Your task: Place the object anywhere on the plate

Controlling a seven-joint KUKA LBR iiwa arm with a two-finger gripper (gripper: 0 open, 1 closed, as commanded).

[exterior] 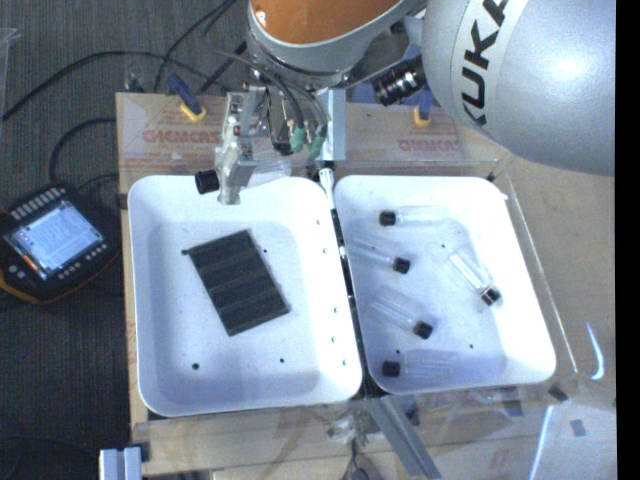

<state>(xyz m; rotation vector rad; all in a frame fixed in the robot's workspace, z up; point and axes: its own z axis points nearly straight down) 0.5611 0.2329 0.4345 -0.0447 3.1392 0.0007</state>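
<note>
A dark ribbed rectangular plate [238, 282] lies flat and slightly turned in the middle of the left bin [150, 368]. My gripper [232, 180] hangs over the far edge of that bin, above and behind the plate. Between its fingers sits a clear tube with a black cap [206, 180], held crosswise with the cap sticking out to the left. The tube is well above the bin floor and apart from the plate. The orange wrist band and grey arm cover the top of the view.
The right bin [525, 298] holds several clear tubes with black caps, such as one [400, 264] near its middle and one [489, 294] to the right. A teach pendant [55, 243] lies on the floor at left. Cables run behind the bins.
</note>
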